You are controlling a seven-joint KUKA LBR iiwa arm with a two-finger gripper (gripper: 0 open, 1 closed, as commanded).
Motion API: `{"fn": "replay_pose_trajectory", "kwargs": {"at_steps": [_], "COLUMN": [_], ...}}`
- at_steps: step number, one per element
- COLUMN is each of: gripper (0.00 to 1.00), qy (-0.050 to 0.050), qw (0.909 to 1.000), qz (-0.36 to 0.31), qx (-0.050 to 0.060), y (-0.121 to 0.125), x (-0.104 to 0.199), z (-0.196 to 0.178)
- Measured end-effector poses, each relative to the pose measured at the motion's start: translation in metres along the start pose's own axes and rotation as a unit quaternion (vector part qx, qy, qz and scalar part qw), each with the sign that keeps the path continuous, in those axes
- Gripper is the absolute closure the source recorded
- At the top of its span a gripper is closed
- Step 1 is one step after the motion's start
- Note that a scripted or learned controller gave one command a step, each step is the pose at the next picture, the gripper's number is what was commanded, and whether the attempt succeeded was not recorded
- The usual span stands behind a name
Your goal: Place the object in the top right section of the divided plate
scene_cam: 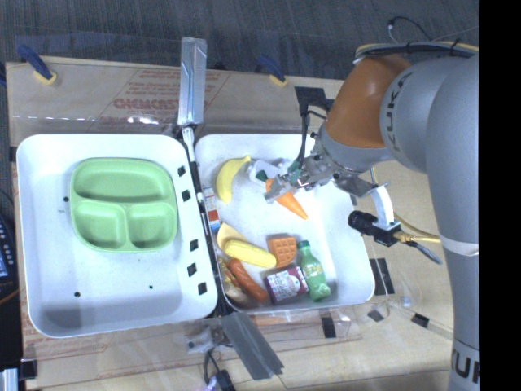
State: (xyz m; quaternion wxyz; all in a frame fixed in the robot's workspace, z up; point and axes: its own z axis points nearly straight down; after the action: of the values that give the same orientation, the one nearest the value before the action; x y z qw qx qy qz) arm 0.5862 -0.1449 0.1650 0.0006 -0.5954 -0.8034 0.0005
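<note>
The green divided plate [124,202] lies in the left white bin [49,300], with one wide section along its top and two smaller ones below. My gripper [285,184] hangs low over the upper middle of the right bin [350,255]. It is right at the upper left end of an orange toy carrot [294,204], which slants down to the right. Whether the carrot is gripped or only touched is unclear from this angle. The grey wrist and orange band hide the gripper's upper part.
In the right bin a banana [230,176] and a small white-teal item [264,169] lie left of the gripper. Along the front sit a second banana [248,252], a waffle [282,248], a green bottle [312,270], a purple packet [285,284] and a sausage [244,282].
</note>
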Motion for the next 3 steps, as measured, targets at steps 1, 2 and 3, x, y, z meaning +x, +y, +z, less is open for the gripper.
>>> {"fn": "replay_pose_trajectory", "kwargs": {"at_steps": [1, 2, 3], "gripper": [1.00, 1.00, 1.00], "qy": [-0.002, 0.000, 0.002], "qw": [0.9993, 0.9545, 0.8914], "qz": [0.038, 0.298, 0.453], "qx": [-0.007, -0.016, -0.003], "y": [0.062, 0.046, 0.000], "x": [-0.028, -0.001, 0.043], "z": [0.052, 0.056, 0.069]}}
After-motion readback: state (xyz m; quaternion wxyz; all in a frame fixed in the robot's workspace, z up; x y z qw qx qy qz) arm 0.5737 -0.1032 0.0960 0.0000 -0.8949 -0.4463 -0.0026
